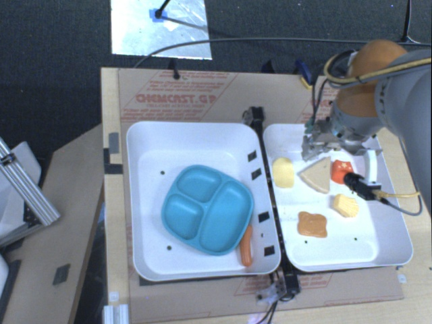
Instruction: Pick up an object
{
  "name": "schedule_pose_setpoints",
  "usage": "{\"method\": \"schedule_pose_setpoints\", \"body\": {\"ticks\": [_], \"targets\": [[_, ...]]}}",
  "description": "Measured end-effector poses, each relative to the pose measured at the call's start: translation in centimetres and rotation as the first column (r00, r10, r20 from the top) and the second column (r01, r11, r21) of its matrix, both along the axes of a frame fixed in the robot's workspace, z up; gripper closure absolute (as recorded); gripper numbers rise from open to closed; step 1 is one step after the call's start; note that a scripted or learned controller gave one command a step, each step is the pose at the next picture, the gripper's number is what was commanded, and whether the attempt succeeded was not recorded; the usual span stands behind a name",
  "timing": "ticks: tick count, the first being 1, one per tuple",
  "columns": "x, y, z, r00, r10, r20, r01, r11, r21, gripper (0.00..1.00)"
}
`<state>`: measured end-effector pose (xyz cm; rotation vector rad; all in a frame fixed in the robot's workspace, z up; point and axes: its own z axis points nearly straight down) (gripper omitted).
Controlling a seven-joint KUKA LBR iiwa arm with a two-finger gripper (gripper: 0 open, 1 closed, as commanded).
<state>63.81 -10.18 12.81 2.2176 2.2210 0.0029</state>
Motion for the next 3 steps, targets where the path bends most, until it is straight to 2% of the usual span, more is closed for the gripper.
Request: {"method": "schedule_pose_setpoints", "body": {"ticks": [3], "targets": [[0.6, 0.2, 13.7, 1.000, 0.003, 0.004, -0.003, 1.000, 0.000, 1.00]]}}
